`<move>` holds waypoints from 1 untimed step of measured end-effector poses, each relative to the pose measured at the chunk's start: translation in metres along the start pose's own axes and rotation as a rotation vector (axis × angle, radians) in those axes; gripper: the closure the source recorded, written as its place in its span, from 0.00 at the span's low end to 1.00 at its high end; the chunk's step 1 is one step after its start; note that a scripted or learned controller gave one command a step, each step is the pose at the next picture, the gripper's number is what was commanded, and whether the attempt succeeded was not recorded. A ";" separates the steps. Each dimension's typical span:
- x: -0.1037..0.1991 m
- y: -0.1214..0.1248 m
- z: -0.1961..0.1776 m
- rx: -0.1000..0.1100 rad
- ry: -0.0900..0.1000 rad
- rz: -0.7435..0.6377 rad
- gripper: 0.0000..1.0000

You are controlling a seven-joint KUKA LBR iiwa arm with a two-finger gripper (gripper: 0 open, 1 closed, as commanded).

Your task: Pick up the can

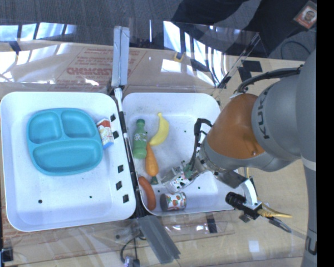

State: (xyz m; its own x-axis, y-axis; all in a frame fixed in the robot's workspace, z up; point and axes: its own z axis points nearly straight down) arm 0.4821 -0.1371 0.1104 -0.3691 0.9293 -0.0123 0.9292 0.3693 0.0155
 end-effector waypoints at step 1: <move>-0.031 -0.007 0.005 -0.012 -0.003 0.030 0.00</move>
